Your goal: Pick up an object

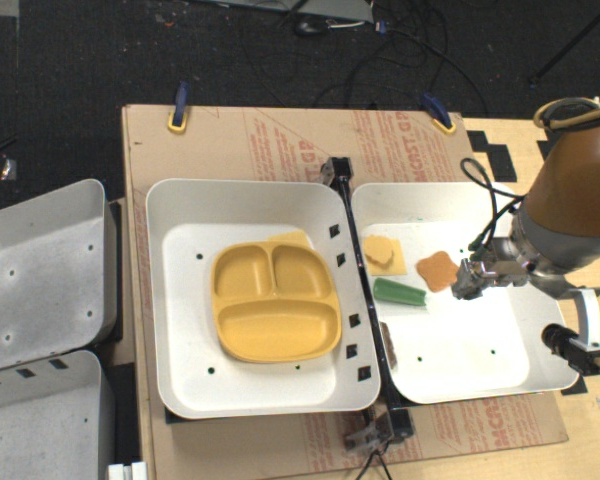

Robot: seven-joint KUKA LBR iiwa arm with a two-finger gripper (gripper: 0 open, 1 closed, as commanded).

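The tabletop carried two shallow white bins side by side. The left bin held a yellow divided tray, which lay near the bin's middle, with a pale yellow flat piece poking out from under its 12 o'clock edge.

In the right bin three small things sat toward the 10 o'clock part of the floor. A pale yellow block lay nearest the divider between the bins. A green cylinder lay at about 5 o'clock from that block, just beside it, stretched roughly from 9 to 3 o'clock. An orange piece lay at 3 o'clock of the block and at about 1 o'clock of the green cylinder.

The arm reached in from 3 o'clock, and its gripper was low over the right bin, just beside the orange piece on its 3 o'clock side. Whether it touched that piece could not be told, nor how far open the gripper was; nothing could be made out in its hold.
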